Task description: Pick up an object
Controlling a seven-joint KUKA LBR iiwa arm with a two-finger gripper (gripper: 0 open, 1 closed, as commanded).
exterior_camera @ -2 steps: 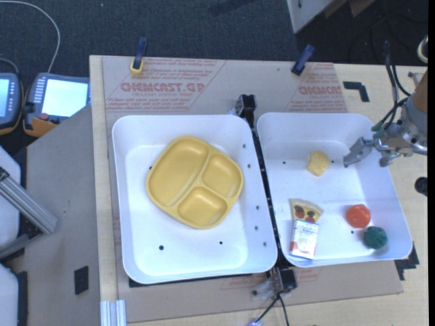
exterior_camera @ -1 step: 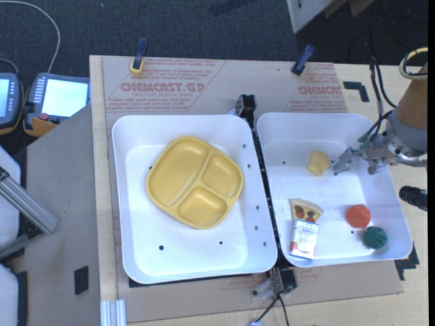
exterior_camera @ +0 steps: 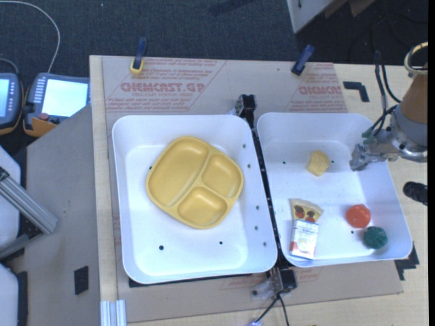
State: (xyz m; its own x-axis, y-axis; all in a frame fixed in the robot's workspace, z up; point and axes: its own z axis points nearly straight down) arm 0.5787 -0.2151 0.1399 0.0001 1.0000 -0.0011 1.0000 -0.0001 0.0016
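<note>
Nearest the camera, in the right bin, lie a small packet, an orange ball and a green ball. Farther back sits a yellow block, well apart from the gripper; whether the gripper is open or closed I cannot tell. The left bin bears a yellow divided plate.

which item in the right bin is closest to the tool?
The pale yellow block, just left of the tool. The red ball, green ball and packet lie farther away.
</note>
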